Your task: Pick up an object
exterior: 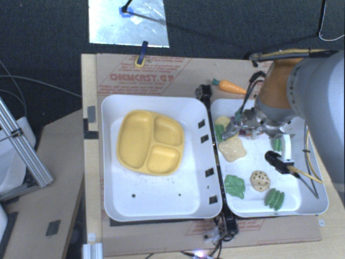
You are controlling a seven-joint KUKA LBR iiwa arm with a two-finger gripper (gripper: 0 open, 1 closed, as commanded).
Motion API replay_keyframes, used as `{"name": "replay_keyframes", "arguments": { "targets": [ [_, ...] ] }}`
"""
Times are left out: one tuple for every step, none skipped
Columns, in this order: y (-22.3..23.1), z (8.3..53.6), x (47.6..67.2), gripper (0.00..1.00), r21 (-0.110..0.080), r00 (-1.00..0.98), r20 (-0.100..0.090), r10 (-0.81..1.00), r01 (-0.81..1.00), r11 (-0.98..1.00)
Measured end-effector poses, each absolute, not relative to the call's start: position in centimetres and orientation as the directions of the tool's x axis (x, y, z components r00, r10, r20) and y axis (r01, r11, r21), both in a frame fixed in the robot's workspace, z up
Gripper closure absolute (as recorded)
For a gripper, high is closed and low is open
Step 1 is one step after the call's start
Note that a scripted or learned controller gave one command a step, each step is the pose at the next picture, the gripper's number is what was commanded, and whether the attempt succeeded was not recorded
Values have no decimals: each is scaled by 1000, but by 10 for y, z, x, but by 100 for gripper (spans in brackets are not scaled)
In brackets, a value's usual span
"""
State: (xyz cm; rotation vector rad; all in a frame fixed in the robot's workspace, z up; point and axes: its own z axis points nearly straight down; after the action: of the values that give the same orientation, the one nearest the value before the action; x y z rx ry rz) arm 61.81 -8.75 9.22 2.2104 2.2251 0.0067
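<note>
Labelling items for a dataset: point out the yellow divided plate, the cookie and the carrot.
yellow divided plate (135, 139), camera view, its large left compartment.
cookie (260, 181), camera view, its centre.
carrot (233, 88), camera view, mid orange body.

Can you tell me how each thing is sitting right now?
Yellow divided plate: flat in the left bin.
Gripper: low in the right bin, above the pale slice.
Cookie: lying flat.
Green leaf: lying flat.
Green beans: lying flat.
Carrot: outside the bins.
</note>
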Motion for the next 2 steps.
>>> {"name": "replay_keyframes", "arguments": {
  "targets": [
    [-88, 103, 617, 100, 6, -9, -1, 1000, 1000, 9],
    [-11, 191, 638, 100, 11, -12, 2, 1000, 1000, 12]
  ]
}}
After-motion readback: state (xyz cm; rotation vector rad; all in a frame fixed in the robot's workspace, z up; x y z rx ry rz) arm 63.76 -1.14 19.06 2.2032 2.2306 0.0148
